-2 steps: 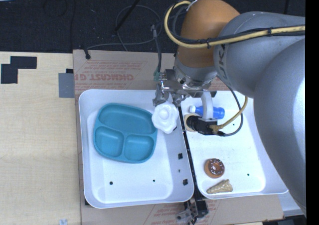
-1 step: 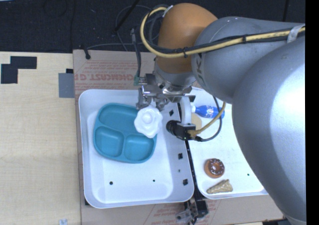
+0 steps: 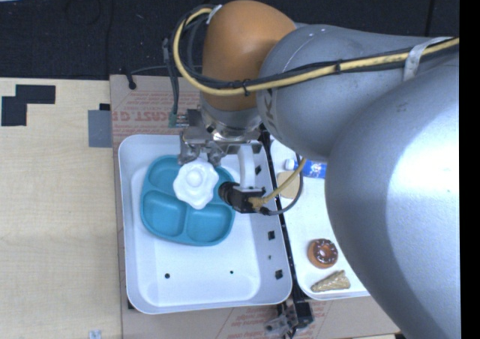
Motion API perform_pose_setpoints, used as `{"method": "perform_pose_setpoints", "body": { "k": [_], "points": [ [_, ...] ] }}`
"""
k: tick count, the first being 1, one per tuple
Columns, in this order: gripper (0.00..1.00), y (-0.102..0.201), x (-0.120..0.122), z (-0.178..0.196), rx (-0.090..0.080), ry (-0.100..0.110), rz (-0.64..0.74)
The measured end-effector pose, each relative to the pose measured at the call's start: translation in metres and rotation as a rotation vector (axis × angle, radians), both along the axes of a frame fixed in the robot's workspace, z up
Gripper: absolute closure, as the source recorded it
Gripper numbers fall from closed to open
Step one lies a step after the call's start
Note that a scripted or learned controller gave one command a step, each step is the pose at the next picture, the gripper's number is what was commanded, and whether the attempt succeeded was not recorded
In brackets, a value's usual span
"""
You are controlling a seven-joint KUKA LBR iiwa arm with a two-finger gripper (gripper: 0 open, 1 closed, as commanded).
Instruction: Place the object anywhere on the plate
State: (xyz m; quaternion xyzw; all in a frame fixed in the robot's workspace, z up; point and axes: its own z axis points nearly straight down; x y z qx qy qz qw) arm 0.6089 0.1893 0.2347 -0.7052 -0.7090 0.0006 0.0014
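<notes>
A blue divided plate (image 3: 174, 210) lies in the left white bin (image 3: 202, 281), toward its far left part. A white, lumpy, fried-egg-like object (image 3: 196, 184) shows over the plate's upper right compartments. I cannot tell whether it rests on the plate or hangs just above it. My gripper (image 3: 204, 156) is directly behind and above the white object, reaching down from the orange-banded wrist (image 3: 244, 37). The wrist hides how the gripper meets the object.
The right bin (image 3: 352, 292) holds a chocolate donut (image 3: 323, 253), a tan cone-shaped piece (image 3: 331, 281), a blue and white item (image 3: 315, 170) and a cream item (image 3: 287, 180). The grey arm covers most of that bin. A black cable fitting (image 3: 238, 197) hangs beside the plate's right edge.
</notes>
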Motion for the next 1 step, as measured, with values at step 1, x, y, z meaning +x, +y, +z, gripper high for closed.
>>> {"method": "perform_pose_setpoints", "body": {
  "k": [1],
  "points": [
    [0.00,-0.0018,-0.0001,-0.0005,-0.002,0.001,-0.002]
  ]
}}
